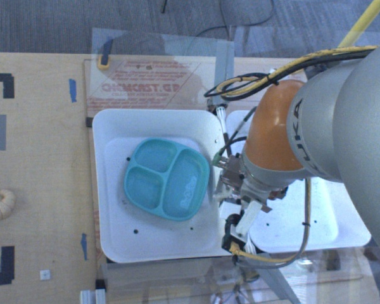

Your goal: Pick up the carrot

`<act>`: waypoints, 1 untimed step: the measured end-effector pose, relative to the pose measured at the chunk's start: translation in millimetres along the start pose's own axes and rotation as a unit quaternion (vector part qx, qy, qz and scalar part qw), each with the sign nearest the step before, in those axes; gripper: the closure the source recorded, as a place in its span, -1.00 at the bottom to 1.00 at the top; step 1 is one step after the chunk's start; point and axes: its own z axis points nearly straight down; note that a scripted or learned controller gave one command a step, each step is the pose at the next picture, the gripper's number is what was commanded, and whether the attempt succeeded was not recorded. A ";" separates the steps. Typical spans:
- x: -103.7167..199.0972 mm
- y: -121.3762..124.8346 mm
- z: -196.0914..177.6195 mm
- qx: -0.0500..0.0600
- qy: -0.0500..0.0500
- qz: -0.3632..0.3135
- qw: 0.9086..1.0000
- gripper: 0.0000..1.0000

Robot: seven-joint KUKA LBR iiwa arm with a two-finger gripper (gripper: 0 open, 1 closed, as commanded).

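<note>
Camera view shows the arm (342, 125) reaching in from the right and bending steeply down, so that its orange band (272, 132) and wrist hang over the wall shared by the two bins. The pincer (227, 192) sits low beneath the wrist, at the inner edge of the right bin (342, 233) and just beside the left bin (101, 132). The wrist covers it from above, so whether it is apart or together cannot be told, and nothing can be seen clamped in it.

A teal plate (168, 179) with three sections lies flat in the middle of the left bin, its right rim near the pincer; the sections hold nothing. The carrot's place cannot be told: the arm hides most of the right bin's near-left part, and the likeliest guess is that the carrot lies there, under the wrist. That would explain the pose, a near-vertical descent over one spot rather than a reach across the plate.

Out on the worktop (38, 138), well apart from both bins, a pale curved thing (0, 205) lies at the left edge; it looks unrelated to the task. By this reading the grasp is not yet confirmed.
</note>
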 end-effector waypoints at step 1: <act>-50.2 22.8 -9.8 -0.001 0.000 -0.179 0.984 1.00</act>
